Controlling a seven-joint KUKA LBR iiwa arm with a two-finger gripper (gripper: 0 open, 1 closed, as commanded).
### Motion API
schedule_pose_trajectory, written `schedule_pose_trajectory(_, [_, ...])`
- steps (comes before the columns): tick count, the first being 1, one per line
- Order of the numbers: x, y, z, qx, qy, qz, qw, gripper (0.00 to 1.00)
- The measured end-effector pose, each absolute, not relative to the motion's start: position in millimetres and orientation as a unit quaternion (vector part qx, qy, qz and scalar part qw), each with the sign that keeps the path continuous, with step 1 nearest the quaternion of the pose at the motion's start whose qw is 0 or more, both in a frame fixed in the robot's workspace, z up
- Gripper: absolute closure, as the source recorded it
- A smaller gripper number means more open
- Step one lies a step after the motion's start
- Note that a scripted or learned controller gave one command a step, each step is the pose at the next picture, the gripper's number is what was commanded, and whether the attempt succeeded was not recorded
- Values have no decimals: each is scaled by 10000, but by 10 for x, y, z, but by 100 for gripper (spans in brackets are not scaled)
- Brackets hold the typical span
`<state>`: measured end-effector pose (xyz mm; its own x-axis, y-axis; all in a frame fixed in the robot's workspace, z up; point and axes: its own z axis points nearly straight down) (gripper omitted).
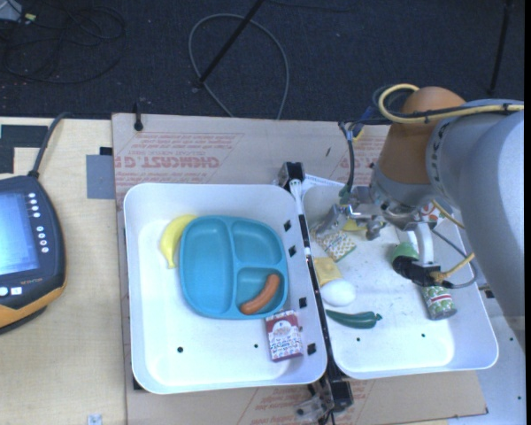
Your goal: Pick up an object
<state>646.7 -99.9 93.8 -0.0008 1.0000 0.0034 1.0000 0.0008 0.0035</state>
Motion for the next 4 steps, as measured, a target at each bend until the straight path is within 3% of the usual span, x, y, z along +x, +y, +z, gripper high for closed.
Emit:
schedule_pose_trajectory(1, [6481, -1136, 948, 7066, 7076, 51, 2, 0])
schedule_pose_trajectory(2, [6169, -852, 945, 7073, 7069, 41, 45, 0])
schedule_pose_trajectory(3, [6446, -1111, 876, 7073, 7069, -8, -9, 0])
schedule_pose_trajectory(4, [6431, -792, 871, 7066, 7076, -13, -23, 0])
